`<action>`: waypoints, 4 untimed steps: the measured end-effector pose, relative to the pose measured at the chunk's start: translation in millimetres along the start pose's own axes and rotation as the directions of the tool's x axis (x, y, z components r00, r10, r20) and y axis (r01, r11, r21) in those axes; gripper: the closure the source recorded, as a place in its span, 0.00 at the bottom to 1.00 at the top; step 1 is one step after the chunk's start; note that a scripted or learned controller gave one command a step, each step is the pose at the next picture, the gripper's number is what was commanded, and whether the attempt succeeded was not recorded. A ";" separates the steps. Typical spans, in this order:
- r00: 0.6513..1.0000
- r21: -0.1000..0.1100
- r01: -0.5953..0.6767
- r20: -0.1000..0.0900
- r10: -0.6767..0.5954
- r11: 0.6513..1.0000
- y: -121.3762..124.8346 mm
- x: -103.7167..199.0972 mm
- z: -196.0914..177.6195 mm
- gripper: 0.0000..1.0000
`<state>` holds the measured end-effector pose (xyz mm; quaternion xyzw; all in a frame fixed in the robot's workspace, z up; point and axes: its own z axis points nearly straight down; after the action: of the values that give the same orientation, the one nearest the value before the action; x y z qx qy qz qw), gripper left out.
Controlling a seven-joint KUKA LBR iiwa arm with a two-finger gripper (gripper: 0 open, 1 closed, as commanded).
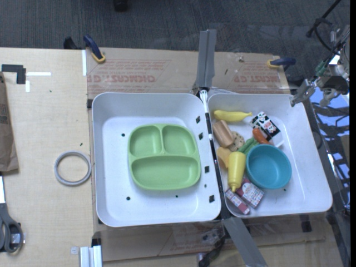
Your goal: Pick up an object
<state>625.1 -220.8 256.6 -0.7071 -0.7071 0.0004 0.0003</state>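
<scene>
Right bin: pile along left wall — banana, yellow bottle, blue bowl, small packets. Tool at far right corner, above rim; open or closed, cannot tell. Best target probably banana: top of pile, apart from neighbours. Descend straight, close across narrow width.

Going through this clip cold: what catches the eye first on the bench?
The green divided plate lying alone in the left bin stands out first. Next comes the clutter in the right bin: a blue bowl among a yellow bottle, a banana and small packets.
</scene>
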 end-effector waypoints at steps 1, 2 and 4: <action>0.947 0.002 -0.321 0.001 0.321 0.947 33.6 48.0 141.9 0.00; 0.976 -0.003 -0.219 0.002 0.219 0.976 34.5 81.2 162.8 0.00; 0.999 0.000 -0.039 0.000 0.039 0.999 -54.9 37.1 120.1 0.00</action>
<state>570.1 -183.7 136.5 -0.7207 -0.6932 0.0006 0.0002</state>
